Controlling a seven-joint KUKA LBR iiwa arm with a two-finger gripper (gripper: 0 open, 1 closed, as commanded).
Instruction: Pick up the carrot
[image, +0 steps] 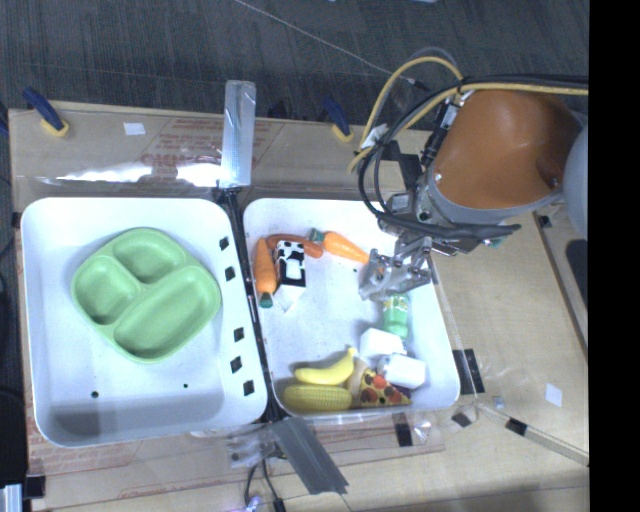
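Plastic by our judgement, light, stiff and slick, the carrot (343, 246) by the right bin's (320, 322) far edge wants pinching mid-body; we cannot tell whether the gripper (397, 272) beside it is spread.

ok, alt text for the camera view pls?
The gripper hangs over the right bin, right of two carrots at its far end. Corn and banana lie near; a green divided plate fills the left bin.

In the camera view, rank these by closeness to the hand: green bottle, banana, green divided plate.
Measured from the hand:
1. Green bottle, just below it in the right bin.
2. Banana, at the right bin's lower edge.
3. Green divided plate, in the left bin, across the divider.
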